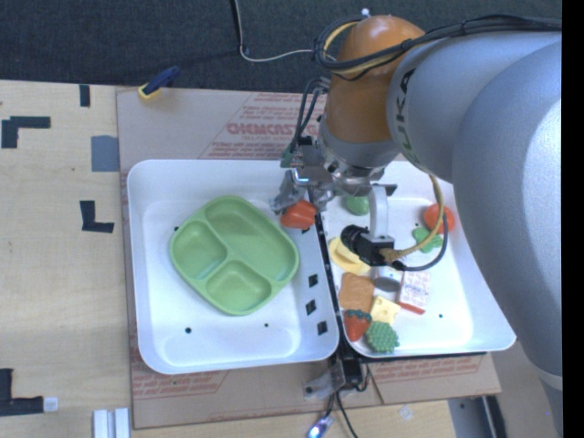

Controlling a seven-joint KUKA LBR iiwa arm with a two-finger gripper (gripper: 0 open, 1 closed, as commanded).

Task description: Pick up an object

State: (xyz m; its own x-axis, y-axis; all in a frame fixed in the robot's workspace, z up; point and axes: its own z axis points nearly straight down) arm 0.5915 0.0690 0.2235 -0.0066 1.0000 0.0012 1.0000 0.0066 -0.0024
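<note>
Step in hand: the grasp itself, or the moment just after it. My jaws (297,201) hang over the divide between the two white bins, at the upper end of the left bin's (146,272) right wall. An orange-red toy piece (297,214) sits directly beneath them, at the bin's upper right corner beside the green divided plate (234,254).

Jaws: I cannot tell how far apart they stand — the wrist and its cabling crowd the spot, and the piece could be pinched or merely lying under the tips. No claim of a hold yet.

Right bin (474,322) carries the rest of the pile: a yellow slice (347,255), a tan bread-like piece (356,292), a strawberry (356,323), a green bumpy item (382,336), a small printed card (415,288), and an orange-and-green piece (432,222) near the far wall.

Next move, as I judge it: a straight lift — slow enough to see whether the orange-red piece comes up. If it stays down, re-centre over it and close again, keeping clear of the bin wall.
</note>
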